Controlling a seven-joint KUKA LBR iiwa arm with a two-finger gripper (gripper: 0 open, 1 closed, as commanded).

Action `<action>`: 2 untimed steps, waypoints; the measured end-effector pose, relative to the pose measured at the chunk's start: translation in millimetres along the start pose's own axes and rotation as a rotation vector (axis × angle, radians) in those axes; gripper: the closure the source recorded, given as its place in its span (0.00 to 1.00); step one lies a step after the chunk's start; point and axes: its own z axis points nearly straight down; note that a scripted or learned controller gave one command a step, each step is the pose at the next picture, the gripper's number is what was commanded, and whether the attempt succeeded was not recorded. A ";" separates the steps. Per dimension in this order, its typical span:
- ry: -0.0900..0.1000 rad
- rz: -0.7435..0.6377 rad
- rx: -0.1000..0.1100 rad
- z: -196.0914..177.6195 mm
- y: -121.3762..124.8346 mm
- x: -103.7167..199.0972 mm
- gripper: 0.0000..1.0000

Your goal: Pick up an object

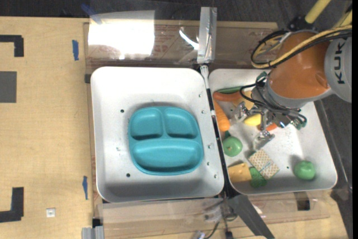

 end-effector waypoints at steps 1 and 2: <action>-0.003 -0.104 -0.004 1.0 -19.7 13.0 0.00; -0.015 -0.103 0.002 -12.3 -20.2 8.5 1.00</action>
